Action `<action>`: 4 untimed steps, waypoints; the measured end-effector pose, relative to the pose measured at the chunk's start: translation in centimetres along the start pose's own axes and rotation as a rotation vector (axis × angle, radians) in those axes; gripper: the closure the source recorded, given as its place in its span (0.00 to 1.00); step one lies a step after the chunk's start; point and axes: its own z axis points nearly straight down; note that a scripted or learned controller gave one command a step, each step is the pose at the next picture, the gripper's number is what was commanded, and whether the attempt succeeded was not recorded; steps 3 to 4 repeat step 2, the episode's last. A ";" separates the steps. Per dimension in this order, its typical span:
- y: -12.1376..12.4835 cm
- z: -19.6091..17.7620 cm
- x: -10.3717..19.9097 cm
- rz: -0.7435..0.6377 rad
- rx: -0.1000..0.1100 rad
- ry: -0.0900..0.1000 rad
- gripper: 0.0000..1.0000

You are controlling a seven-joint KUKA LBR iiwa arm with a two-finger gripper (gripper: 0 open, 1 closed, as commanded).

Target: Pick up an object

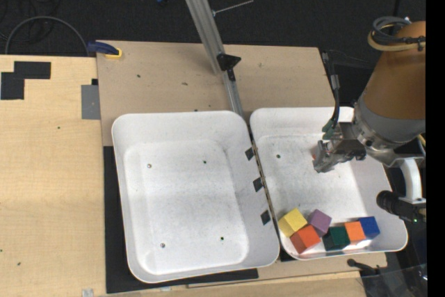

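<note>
Arm [393,90] in from the right, tool [324,158] hanging over the middle of the right bin [292,129], above bare white floor. Can't tell the tool's state from this angle; nothing visible in it.

Objects: 6 blocks clustered in the right bin's near corner, well apart from the tool. Yellow block [293,220] and purple block [320,220] at the back of the cluster, just beside each other. Red block [304,238] in front of the yellow one, touching it. Then along the near rim: green block [336,238], orange block [355,230], blue block [369,226], packed in a row.

Left bin [181,195] sits beside the right one, rims meeting at 3 black clips [256,183]. Both bins on the bench [167,76]. Slanted aluminium rail [205,24] rises behind the bins.
</note>
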 end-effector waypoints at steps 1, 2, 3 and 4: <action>0.0 -0.9 -0.1 -0.009 0.002 0.000 1.00; 1.3 9.1 1.0 0.018 -0.003 0.002 1.00; 1.3 9.1 1.0 0.018 -0.003 0.002 1.00; 1.3 9.1 1.0 0.018 -0.003 0.002 1.00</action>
